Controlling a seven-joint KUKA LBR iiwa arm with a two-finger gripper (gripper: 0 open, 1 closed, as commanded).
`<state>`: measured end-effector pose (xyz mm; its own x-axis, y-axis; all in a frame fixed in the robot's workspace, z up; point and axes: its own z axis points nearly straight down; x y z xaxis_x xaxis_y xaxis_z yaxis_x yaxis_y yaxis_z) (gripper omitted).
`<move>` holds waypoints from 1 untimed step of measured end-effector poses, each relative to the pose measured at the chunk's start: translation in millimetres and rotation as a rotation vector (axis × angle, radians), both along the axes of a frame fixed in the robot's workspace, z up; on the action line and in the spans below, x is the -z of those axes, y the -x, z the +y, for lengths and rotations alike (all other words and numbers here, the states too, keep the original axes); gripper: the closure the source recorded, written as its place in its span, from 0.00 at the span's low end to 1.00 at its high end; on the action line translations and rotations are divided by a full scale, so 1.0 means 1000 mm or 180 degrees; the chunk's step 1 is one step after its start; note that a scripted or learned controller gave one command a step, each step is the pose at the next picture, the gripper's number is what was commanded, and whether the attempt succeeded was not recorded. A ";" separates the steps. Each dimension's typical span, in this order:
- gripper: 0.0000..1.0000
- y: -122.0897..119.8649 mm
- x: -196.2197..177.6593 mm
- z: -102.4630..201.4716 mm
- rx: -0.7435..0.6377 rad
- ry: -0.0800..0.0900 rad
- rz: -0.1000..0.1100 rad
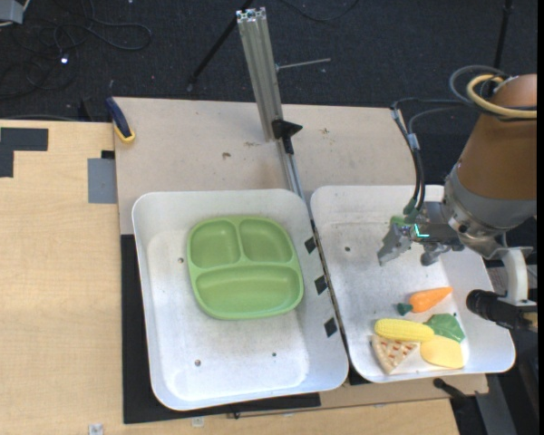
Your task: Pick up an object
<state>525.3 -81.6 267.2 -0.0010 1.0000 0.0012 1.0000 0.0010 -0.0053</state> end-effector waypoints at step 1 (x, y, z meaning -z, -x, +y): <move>0.00 0.000 -0.001 0.000 0.0000 0.0000 -0.0004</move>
